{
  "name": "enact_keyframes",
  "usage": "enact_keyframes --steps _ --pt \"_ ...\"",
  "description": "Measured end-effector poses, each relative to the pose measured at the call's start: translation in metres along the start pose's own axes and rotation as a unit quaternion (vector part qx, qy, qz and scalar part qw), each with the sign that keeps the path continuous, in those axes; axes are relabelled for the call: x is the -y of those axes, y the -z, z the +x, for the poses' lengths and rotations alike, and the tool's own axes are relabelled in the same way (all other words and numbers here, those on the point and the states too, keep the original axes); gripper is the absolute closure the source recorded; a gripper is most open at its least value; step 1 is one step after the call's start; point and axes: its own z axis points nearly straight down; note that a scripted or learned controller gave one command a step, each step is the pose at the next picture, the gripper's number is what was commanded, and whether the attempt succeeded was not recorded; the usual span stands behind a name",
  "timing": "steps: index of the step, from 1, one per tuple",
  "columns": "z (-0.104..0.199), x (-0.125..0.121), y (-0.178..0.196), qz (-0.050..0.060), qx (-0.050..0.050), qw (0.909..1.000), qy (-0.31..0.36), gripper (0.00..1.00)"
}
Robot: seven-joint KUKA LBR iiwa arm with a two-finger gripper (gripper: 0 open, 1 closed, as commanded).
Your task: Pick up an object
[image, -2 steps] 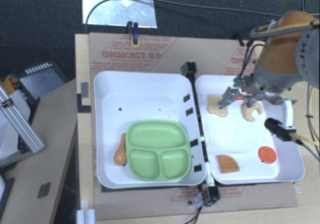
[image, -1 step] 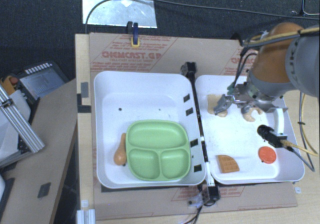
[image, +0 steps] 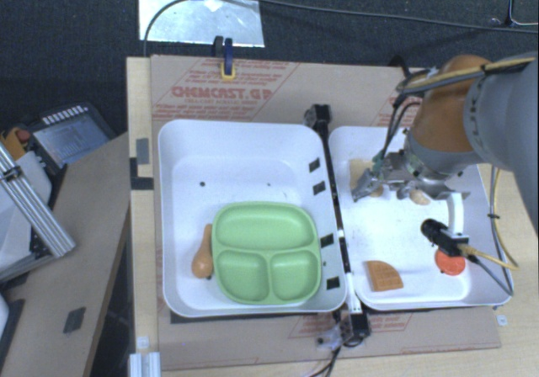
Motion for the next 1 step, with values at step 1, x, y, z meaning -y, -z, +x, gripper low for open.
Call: enact_keyframes --steps 1 --pt "-0.0005 -0.0012 0.0129 -0.002 0.001 1.0 0.0 1.0"
